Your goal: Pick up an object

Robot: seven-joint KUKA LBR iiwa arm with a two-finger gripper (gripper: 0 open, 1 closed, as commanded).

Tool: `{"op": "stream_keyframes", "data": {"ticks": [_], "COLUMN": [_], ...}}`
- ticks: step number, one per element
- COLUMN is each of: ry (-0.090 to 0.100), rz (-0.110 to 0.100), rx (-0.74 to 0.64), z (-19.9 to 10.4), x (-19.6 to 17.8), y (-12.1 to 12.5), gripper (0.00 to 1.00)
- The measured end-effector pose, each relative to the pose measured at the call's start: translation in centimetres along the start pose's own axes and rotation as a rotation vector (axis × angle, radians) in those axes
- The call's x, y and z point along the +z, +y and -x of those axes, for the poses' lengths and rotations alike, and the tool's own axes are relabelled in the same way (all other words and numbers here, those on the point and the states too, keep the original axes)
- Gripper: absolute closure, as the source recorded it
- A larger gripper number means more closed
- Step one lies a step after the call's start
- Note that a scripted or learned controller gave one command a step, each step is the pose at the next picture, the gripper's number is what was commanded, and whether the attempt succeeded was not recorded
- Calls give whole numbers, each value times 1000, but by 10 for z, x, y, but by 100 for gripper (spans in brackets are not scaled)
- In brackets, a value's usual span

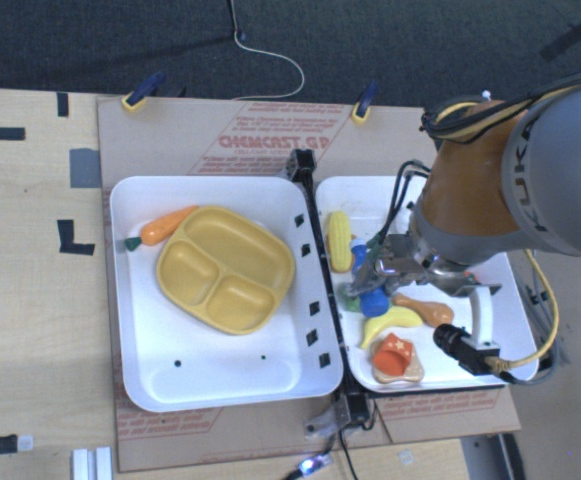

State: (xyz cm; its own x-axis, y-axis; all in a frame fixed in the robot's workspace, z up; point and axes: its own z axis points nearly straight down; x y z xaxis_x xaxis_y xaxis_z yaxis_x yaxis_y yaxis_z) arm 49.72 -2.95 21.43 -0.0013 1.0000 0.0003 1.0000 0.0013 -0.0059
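Note:
My gripper is low in the right bin, directly over a blue object that is partly covered by it. A yellow corn cob lies just left of the gripper by the bin's left wall. Below the gripper there is a yellow banana, with an orange-brown drumstick to its right. A red-and-orange toy on a tan slice sits at the bin's front. The grey arm with its orange band covers the bin's upper right.
The left bin holds a yellow divided plate and an orange carrot at its upper left. A black divider runs between the bins. Cables and a black fitting hang beside the wrist.

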Motion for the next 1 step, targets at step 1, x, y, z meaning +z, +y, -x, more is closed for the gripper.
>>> {"op": "stream_keyframes", "data": {"ticks": [1], "ry": [0], "rz": [5], "rx": [0], "z": [8], "x": [-7], "y": [15], "gripper": [100]}}
